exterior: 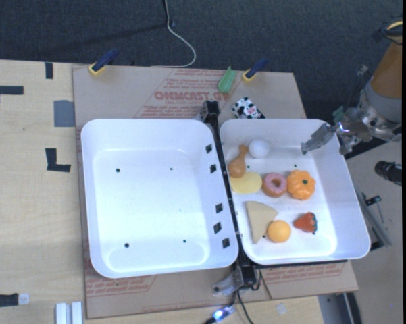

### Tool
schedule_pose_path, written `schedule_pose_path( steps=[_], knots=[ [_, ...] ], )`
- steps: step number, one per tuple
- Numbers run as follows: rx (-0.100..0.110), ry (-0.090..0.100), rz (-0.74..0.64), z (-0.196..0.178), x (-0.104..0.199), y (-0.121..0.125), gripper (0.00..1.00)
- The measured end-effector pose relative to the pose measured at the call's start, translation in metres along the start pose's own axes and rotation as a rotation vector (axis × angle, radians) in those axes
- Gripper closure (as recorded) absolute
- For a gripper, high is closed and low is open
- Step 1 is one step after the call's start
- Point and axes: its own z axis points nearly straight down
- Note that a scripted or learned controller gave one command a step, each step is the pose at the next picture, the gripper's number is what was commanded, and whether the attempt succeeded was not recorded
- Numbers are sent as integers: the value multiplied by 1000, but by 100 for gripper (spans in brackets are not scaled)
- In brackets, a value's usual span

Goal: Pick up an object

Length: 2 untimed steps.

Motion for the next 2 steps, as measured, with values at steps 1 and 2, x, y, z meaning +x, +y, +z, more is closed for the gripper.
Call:
schedule_pose_path(
  steps=[1, 2],
  knots=[
    [0, 1, -7, 85, 61, 58, 0],
    [4, 2, -6, 133, 126, 62, 0]
  ],
)
